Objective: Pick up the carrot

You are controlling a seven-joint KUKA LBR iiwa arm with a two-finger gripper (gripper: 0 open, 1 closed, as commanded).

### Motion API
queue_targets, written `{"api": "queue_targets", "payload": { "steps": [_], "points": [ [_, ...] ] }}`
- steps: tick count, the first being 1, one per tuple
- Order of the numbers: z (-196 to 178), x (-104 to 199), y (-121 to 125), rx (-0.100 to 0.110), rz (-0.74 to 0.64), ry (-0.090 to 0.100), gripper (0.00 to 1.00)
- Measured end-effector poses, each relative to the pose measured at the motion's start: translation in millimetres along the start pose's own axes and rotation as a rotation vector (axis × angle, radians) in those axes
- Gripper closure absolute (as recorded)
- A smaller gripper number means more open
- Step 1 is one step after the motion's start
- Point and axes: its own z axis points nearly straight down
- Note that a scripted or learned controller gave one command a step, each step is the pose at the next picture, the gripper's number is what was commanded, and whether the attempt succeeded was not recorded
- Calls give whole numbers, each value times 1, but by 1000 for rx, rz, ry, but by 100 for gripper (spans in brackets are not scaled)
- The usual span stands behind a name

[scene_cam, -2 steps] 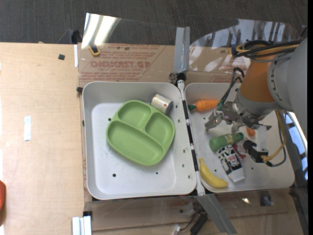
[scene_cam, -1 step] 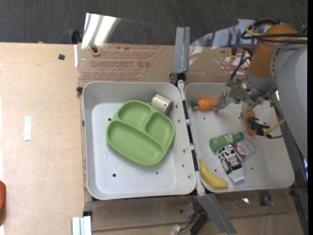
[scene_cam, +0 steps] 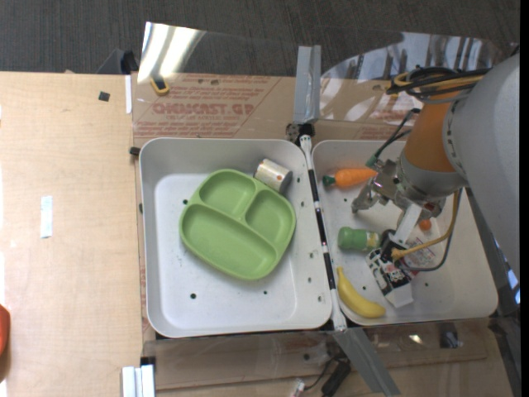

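One orange toy carrot [scene_cam: 351, 176] is lying beside the hand [scene_cam: 380, 203] (grip: cannot tell); likely light, stiff, slick; favouring mid-body.

reaching in from the view's right with the grey arm [scene_cam: 496, 131], its big pale link crowding the upper right corner. bending down at the orange band [scene_cam: 430, 139], carrying the wrist [scene_cam: 421, 184] just below it. pointing the gripper [scene_cam: 369, 197] leftward and down, tilting rather than hanging plumb.
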Motion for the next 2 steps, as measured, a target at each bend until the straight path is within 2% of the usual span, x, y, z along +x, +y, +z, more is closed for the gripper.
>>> {"api": "queue_targets", "payload": {
  "steps": [1,2],
  "points": [
    [-2,32,44,26,41,-12,0],
    [-8,33,46,7,39,-10,100]
  ]
}}
